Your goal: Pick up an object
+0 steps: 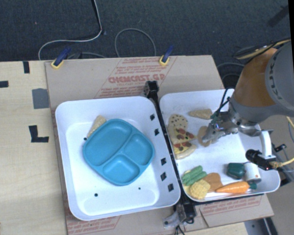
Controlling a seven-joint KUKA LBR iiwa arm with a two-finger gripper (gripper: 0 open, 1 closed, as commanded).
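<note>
I am hovering my gripper in the right bin, just at three o'clock of the pizza slice. I cannot tell how my gripper is set. The carrot is lying at five o'clock, near the rim.

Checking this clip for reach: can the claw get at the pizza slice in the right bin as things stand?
Probably yes. The claw hangs just right of the pizza slice, both in the right bin; nothing lies on the slice.
</note>
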